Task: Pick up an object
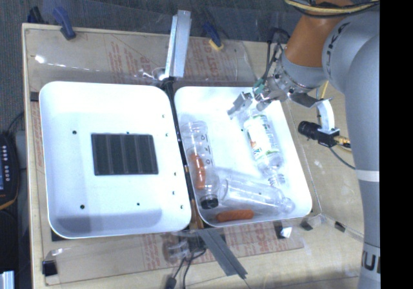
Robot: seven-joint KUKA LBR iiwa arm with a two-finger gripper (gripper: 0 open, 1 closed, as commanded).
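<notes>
The gripper hangs over the far end of the right bin, its tip just above the cap end of a labelled clear bottle. Whether it is parted or closed I cannot tell — the tip is small and blurred, and nothing visibly sits in it. So the pick looks not yet made. The labelled bottle lies on the bin floor, with another clear bottle, a clear cup and an orange piece nearby — all resting. The left bin holds only a dark grate. Descent, grasp and lift remain.
</notes>
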